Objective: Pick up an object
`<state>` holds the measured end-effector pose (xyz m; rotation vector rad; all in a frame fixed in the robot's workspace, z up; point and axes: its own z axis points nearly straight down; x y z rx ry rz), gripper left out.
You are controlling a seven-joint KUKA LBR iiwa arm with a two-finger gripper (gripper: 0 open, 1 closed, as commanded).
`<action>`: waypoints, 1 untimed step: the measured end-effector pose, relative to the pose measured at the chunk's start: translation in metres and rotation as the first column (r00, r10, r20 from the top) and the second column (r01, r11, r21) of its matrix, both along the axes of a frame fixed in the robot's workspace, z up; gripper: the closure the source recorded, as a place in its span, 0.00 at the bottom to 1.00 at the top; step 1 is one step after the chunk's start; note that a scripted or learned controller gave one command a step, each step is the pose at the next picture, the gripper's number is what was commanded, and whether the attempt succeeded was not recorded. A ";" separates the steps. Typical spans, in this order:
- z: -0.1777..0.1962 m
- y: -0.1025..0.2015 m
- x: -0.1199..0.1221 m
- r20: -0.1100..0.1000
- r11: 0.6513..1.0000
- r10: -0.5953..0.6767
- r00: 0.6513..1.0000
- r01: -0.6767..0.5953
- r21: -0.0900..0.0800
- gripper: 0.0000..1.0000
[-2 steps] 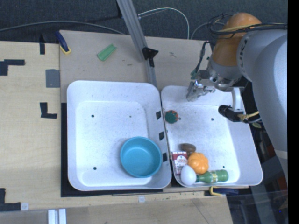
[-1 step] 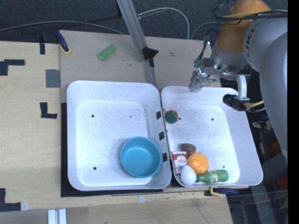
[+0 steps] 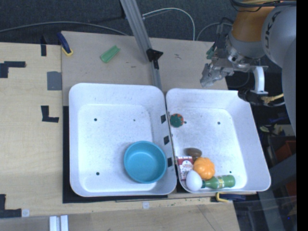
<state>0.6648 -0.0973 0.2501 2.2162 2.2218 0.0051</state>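
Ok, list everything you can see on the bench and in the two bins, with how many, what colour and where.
bins: 2, white, side by side on the bench
bowl: 1, blue, left bin, near corner
small ball: 1, green and red, right bin, by the left wall
orange: 1, orange, right bin, near edge
egg: 1, white, beside the orange
bottle: 1, green, lying along the near edge
carton: 1, red and white, left of the orange
block: 1, green, on the bench behind the left bin
gripper: 1, grey, above the right bin's far edge

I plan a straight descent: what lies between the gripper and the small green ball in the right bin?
Only the bin's far rim and bare white floor, in the camera view.
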 end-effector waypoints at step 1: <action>-0.014 0.054 0.002 -0.007 1.000 0.003 1.000 -0.003 0.001 1.00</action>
